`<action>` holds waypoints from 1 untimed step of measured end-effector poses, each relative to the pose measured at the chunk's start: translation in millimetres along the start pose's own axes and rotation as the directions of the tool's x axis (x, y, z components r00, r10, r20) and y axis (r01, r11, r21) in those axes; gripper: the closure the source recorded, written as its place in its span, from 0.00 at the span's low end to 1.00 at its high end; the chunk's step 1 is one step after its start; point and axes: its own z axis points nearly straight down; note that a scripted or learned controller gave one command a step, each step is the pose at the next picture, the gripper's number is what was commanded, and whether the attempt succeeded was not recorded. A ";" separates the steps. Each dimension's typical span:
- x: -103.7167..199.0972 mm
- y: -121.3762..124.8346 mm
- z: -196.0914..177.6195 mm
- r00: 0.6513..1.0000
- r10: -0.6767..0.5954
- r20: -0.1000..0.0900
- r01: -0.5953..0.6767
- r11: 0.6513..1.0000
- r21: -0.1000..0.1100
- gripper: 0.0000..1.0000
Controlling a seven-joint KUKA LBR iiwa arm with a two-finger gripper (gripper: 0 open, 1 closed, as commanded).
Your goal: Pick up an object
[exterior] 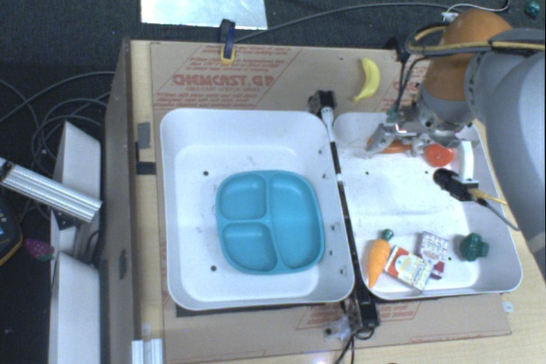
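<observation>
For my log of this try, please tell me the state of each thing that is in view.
pincer: low at the right bin's far edge, grip unclear
divided plate: flat in the left bin
banana: on the bench, outside the bins
toy carrot: lying in the right bin
small carton: lying beside the toy carrot

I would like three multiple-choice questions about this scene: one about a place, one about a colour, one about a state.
1. Where is the banana?
A. in the left bin
B. on the bench beyond the right bin
C. on the blue tray

2. What colour is the divided tray?
A. blue
B. red
C. yellow

3. How is the carrot?
A. between the gripper's fingers
B. hanging in the air
C. lying in the right bin

Answers: 1 B, it lies on the board outside the bins; 2 A, it is light blue; 3 C, it rests near that bin's front edge.
</observation>
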 end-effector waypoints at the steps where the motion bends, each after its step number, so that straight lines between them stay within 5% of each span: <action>1: -12.3 0.3 -0.4 1.000 0.001 -0.001 -0.001 1.000 -0.001 0.00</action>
